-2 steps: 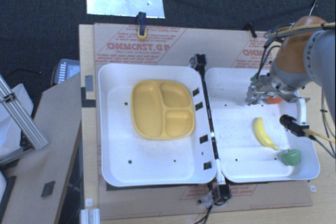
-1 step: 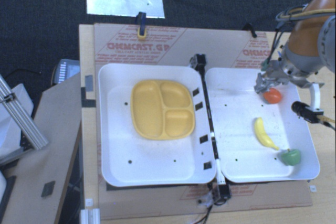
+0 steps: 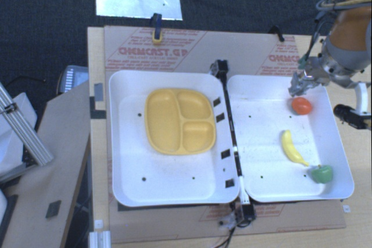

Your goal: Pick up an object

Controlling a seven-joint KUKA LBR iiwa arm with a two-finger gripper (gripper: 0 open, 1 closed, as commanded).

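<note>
In the right bin [image 3: 267, 142] lie three objects: an orange-red tomato [image 3: 301, 105] near the far right, a yellow banana [image 3: 293, 148] in the middle right, and a green pepper [image 3: 322, 173] by the near right corner. My gripper [image 3: 298, 87] hangs just above and slightly behind the tomato, its fingers pointing down toward it. Nothing shows between them.
The left bin [image 3: 125, 142] holds a yellow divided tray [image 3: 179, 121]. A black clip strip [image 3: 228, 125] runs between the two bins. The grey arm with its orange band [image 3: 351, 26] comes in from the upper right. Cardboard lies under both bins.
</note>
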